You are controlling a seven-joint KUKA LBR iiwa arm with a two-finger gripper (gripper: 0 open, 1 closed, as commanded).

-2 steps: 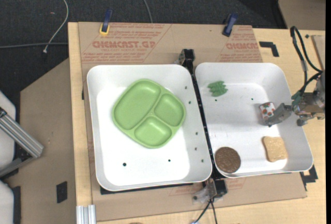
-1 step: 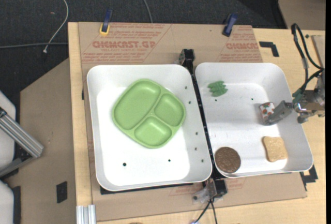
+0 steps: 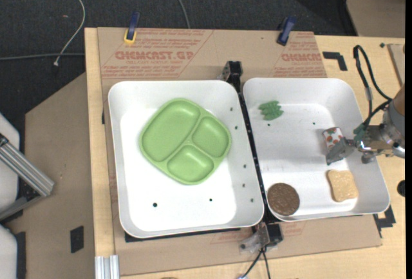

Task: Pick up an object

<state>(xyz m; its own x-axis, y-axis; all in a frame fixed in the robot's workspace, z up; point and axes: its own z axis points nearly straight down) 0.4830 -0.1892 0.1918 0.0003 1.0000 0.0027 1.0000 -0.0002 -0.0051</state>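
My gripper reaches in from the right edge, low over the right bin. Its tip is right against a small white object with red marks, near the bin's right wall. Whether that object is held I cannot tell. A tan, bread-like piece lies just below the gripper. A brown round disc rests at the bin's front left corner. A small green leafy piece lies toward the back left of the same bin.
The left bin holds a light green divided plate with three compartments. A black divider runs between the two bins. Blue clamps pin the cardboard at the back. Cables run along the right side.
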